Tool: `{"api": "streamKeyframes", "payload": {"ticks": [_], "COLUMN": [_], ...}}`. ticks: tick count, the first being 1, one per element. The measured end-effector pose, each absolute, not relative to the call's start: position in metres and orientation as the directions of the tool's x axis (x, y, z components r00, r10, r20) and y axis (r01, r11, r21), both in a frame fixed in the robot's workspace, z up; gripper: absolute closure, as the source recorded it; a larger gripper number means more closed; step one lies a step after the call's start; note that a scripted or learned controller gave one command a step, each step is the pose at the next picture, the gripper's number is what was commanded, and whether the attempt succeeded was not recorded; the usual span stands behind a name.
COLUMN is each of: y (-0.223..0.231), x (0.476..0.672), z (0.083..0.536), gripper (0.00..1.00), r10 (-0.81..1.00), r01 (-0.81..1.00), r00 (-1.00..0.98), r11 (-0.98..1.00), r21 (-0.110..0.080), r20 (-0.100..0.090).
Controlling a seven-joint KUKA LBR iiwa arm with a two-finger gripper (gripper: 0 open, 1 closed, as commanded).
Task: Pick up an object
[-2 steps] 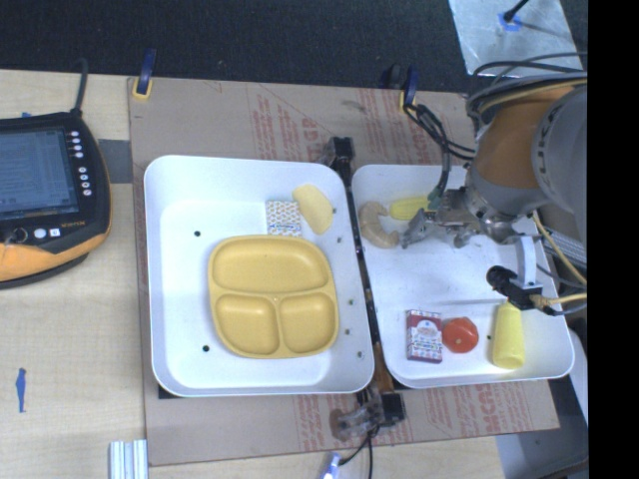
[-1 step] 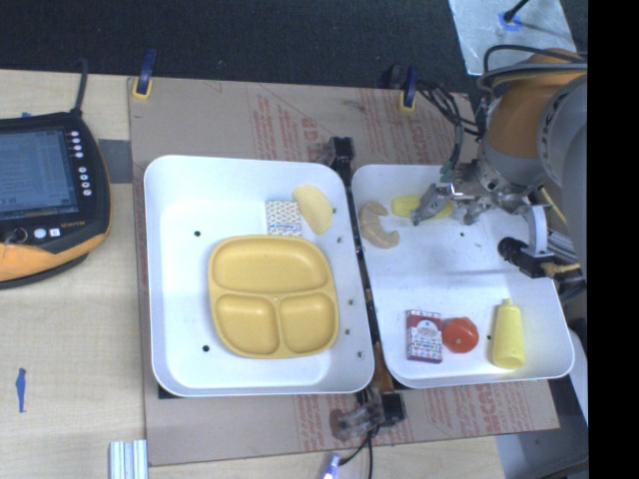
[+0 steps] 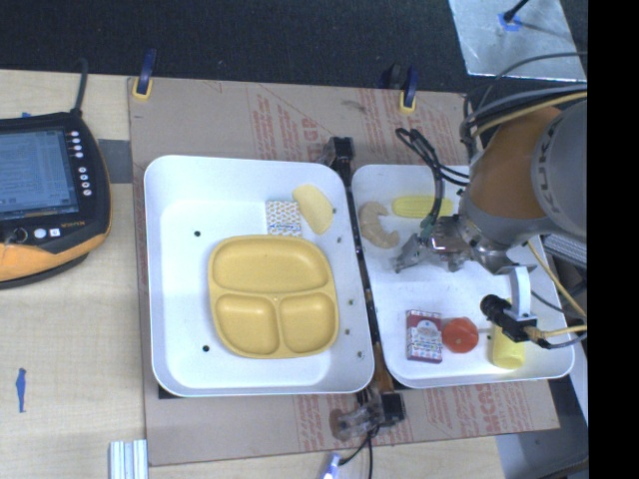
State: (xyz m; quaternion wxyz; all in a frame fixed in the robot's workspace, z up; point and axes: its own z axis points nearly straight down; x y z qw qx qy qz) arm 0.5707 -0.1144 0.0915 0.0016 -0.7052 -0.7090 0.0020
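Camera view: pincer (image 3: 417,251) low in right bin (image 3: 559,367) (finger state can't tell), near beige piece (image 3: 376,225); red packet (image 3: 424,335), tomato (image 3: 460,335) apart; yellow tray (image 3: 272,294) left bin (image 3: 170,267).

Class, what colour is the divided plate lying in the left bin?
The divided plate is pale yellow, seen plainly in the camera view.

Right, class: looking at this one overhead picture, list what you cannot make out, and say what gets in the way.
1. Gripper: its fingers are too small and blurred to tell open from shut.
2. Right bin: the arm covers its upper right part.
3. Corn: its right end runs under the arm.
4. Red box: the label print is too small to read.
5. Tablet: cut off by the left edge.
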Motion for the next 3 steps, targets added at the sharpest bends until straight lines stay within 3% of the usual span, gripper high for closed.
{"api": "streamKeyframes", "payload": {"ticks": [1,2,3], "y": [-0.093,-0.119,-0.155], "x": [0.635,0.654,0.655], "z": [0.092,0.09,0.092], "gripper": [0.0,0.0,0.0], "r10": [1.0,1.0,1.0], "r01": [1.0,1.0,1.0], "r00": [-0.003,0.0,-0.001], "r11": [0.003,0.0,0.001], "r21": [-0.003,-0.015,-0.006], "r20": [0.001,0.003,0.001]}}
